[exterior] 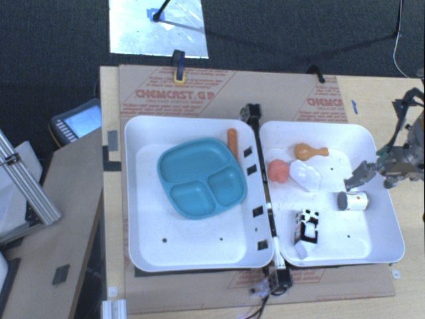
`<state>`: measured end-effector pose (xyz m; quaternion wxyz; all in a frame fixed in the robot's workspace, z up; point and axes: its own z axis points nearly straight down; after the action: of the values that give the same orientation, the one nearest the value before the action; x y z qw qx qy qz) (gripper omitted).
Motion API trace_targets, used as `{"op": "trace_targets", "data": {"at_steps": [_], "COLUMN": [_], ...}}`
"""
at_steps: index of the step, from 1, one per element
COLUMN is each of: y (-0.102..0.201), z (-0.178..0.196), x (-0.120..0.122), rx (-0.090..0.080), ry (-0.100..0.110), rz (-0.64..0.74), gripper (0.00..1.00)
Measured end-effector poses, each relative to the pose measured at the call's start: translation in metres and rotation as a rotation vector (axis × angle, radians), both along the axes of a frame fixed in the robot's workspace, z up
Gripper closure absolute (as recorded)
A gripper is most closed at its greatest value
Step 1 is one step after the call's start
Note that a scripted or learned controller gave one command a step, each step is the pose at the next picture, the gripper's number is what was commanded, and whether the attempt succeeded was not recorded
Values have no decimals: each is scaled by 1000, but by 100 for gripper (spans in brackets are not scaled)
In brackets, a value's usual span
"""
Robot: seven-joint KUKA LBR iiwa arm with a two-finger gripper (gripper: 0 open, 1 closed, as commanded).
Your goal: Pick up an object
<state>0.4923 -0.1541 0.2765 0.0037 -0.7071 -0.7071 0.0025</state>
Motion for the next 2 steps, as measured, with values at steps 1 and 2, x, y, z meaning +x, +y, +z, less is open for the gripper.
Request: {"op": "trace_targets", "data": {"at_steps": [1, 2], "y": [1, -1], "z": [5, -51], "x": [1, 11], "rx": [-2, -1], "ry": [-9, -6], "rz": [3, 1], "gripper": [0, 0]}}
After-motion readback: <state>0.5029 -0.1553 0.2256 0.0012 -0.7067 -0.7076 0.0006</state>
